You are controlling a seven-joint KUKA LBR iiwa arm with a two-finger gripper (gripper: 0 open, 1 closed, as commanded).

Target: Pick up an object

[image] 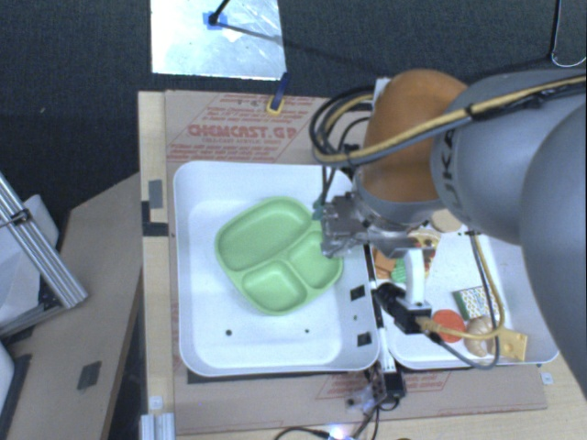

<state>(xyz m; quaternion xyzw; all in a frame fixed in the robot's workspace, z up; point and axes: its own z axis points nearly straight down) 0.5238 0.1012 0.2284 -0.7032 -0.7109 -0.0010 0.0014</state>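
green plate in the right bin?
No. The green divided plate lies in the left bin; the right bin holds small items.

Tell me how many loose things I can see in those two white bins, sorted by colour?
Green: 1, the divided plate in the left bin
Red-orange: 1, a round piece in the right bin
Tan: 1, a lump beside it
Yellow: 1, a wedge
Patterned card: 1
Total: 5; the arm hides more.

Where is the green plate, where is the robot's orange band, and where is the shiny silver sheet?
green divided plate (275, 255): camera view, on its middle ridge.
orange band (404, 126): camera view, on its rounded top.
silver sheet (220, 30): camera view, on its centre.
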